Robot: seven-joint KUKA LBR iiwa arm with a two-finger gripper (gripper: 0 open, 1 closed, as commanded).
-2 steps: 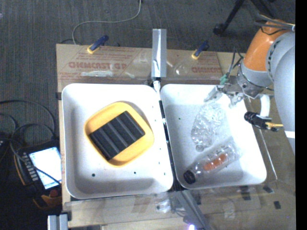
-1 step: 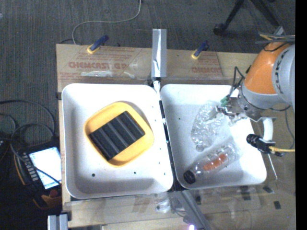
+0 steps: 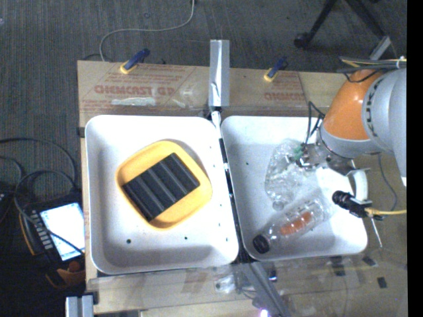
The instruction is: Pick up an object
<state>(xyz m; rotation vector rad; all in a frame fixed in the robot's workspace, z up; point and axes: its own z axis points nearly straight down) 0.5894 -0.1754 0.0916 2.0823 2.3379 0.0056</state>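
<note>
I am looking down on both bins through the one overhead camera, and my arm [image 3: 370,111] is reaching in from the right, its orange band hanging over the far right corner of the right bin [image 3: 248,144]. The claw [image 3: 305,156] is sitting low at the upper edge of a crumpled clear plastic wrapper [image 3: 285,174]; whether it is released or clenched I cannot tell, because the wrist is hiding that end of the tool. Just below and to the left of the claw the wrapper is spreading out, and beyond it, nearer the front wall, a clear bottle [image 3: 294,223] with a dark cap and an orange label is lying on its side, slanting down to the left. Far off to the claw's left, in the left bin [image 3: 99,177], a yellow tray with a black ribbed insert [image 3: 164,183] is lying flat. I am judging the wrapper to be the nearest candidate, touching or almost touching the tool. To do this well I am planning to come straight down over the thickest bunch of plastic, since thin film slips, and to lift slowly while watching for anything rising with the claw.
</note>
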